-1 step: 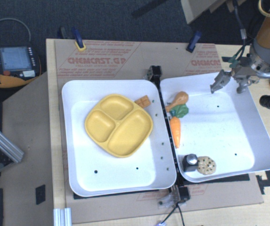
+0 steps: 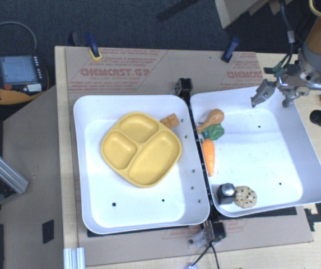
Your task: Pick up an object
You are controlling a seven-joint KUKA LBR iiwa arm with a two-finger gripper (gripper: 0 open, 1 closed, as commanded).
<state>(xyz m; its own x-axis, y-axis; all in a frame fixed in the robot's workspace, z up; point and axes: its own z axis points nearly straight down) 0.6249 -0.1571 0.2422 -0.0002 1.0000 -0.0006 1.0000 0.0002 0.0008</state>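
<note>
Camera view: my gripper hovers over the right bin's far edge, fingers spread, empty. Carrot at the bin's left wall looks light, stiff, slick; I'd grip mid-body.

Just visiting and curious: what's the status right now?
Claw open, above right bin's far edge, holding nothing. Carrot, cookie unpicked along bin's left side. Nothing in the way.
</note>
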